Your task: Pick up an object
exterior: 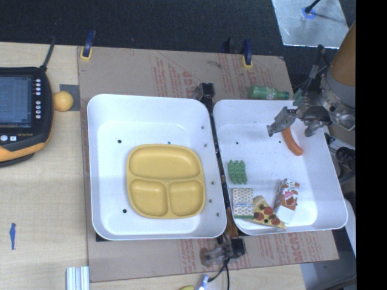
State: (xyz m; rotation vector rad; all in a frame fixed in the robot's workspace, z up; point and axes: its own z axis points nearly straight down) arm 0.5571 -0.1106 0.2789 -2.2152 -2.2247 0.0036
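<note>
My gripper [291,128] hangs over the upper right part of the right bin [254,116], its two dark fingers [279,123] spread apart and open. An orange sausage-shaped piece [294,144] lies on the bin floor just below the gap between the fingers, its upper end reaching up between the tips. I cannot tell whether the fingers touch it. Lower in the same bin lie a green ridged block [237,171], a small patterned card [242,201], a pizza-slice toy [266,214] and a red and white packet [289,197].
The left bin [106,125] holds a yellow divided plate [165,180]. A green bottle [269,92] lies on the cardboard behind the right bin. A teach pendant [21,113] and a yellow ball [62,100] sit at the far left.
</note>
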